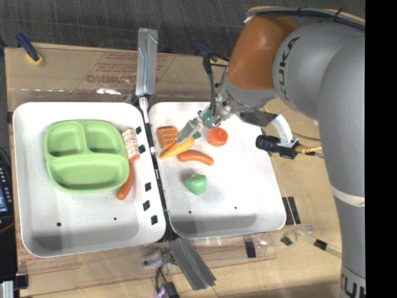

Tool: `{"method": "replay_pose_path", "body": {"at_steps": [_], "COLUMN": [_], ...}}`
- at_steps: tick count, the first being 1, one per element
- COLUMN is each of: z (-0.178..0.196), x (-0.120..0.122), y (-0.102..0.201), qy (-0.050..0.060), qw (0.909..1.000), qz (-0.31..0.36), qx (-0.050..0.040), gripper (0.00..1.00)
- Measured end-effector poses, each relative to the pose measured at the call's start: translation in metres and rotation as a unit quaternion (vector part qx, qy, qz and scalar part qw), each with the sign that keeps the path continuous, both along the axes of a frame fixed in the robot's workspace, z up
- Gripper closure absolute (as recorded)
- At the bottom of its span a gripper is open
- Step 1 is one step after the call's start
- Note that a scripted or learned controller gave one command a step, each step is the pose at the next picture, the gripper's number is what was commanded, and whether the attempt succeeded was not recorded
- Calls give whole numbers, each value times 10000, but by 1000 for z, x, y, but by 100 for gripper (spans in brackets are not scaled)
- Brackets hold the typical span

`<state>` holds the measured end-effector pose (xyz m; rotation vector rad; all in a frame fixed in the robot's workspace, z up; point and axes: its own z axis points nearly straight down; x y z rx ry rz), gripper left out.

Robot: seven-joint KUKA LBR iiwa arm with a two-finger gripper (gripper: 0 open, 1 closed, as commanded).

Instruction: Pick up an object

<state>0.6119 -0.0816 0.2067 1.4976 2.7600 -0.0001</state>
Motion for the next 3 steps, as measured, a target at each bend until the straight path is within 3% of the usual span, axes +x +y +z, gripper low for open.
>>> {"method": "replay_pose_path", "body": {"at_steps": [1, 2, 3], "z": [64, -17, -115], "x": [42, -23, -22], "y": [10, -3, -44], "qy": [-1, 31, 13], "qw": [9988, 9962, 9895], "qz": [-493, -874, -1446], "qx": [-4, 1, 3], "gripper": [0, 0, 0]}}
